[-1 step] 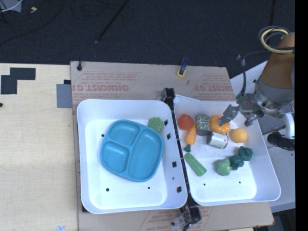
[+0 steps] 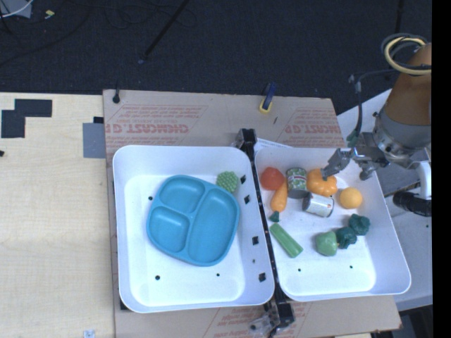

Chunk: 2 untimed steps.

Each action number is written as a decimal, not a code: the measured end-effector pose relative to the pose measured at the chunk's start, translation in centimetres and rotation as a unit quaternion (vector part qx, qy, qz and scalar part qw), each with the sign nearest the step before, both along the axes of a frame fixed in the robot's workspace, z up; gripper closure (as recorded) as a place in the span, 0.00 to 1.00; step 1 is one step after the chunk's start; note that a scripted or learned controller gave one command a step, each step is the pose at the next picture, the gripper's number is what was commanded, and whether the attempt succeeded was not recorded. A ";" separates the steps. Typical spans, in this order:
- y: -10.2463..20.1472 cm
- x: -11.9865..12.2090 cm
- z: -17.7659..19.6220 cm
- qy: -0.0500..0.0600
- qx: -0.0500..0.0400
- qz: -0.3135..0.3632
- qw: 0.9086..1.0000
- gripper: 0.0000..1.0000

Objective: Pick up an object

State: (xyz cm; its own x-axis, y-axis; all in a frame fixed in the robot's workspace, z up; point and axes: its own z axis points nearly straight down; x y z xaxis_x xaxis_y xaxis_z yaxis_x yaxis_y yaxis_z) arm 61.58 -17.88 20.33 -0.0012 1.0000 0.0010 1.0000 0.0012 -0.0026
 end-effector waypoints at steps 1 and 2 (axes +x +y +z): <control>0.8 0.1 -6.3 0.002 0.000 0.002 1.000 0.00; 1.1 0.1 -11.6 0.002 0.002 0.002 1.000 0.00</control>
